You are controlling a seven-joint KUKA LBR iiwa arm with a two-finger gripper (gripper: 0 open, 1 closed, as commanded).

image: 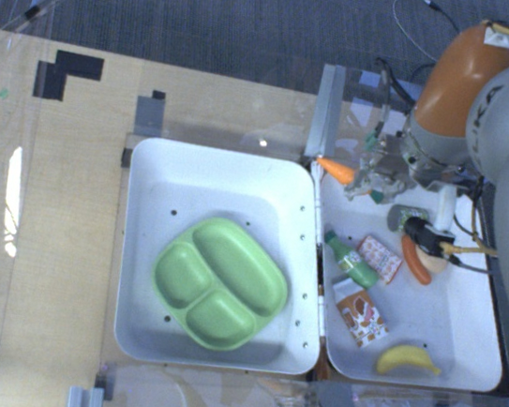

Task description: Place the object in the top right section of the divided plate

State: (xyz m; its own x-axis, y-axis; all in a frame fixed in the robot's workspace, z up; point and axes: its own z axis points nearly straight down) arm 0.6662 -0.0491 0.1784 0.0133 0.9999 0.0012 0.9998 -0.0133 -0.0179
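The gripper (369, 182) hangs over the far corner of the right bin (483, 355), just beside the carrot (337, 171); whether its fingers are apart cannot be told. The green divided plate (219, 283) waits in the left bin (138, 256). The carrot (lying against the wall) may slip away during a grasp.
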